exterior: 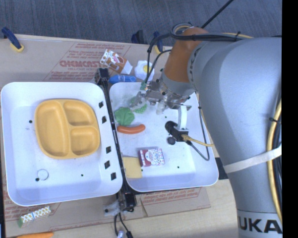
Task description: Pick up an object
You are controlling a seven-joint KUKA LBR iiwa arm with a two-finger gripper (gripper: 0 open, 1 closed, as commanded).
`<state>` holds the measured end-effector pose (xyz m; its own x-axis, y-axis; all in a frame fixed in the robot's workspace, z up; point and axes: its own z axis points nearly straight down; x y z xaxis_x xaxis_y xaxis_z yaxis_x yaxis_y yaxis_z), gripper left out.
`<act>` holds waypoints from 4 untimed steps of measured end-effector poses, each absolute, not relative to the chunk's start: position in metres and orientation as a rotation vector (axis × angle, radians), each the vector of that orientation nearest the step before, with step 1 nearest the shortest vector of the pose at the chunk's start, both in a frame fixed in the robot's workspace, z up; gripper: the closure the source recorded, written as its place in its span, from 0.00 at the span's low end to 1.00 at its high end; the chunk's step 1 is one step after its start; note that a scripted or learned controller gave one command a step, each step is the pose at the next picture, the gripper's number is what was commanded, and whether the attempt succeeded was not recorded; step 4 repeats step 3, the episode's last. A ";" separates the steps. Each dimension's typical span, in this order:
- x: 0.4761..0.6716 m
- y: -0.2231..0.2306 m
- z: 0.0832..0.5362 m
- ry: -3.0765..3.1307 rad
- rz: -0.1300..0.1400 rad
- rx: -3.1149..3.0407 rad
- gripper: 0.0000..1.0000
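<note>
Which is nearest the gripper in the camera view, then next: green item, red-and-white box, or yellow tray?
From the gripper:
1. Green item, just below-left of it in the right bin.
2. Red-and-white box, lower in that bin.
3. Yellow tray, in the left bin.

Both white bins [15, 182] looked like smooth, slightly glossy plastic, resting on matt brown cardboard [49, 58] printed in red. The yellow divided tray [67, 128] appeared to be matt plastic. The arm [238, 98] had a smooth grey satin shell, with a glossier orange band [181, 58].
</note>
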<state>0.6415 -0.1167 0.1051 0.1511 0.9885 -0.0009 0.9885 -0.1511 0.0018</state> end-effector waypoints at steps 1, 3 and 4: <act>0.577 -0.093 0.091 2.068 -0.007 2.372 0.00; 0.571 -0.085 0.211 1.971 -0.002 2.448 1.00; 0.571 -0.085 0.211 1.971 -0.002 2.448 1.00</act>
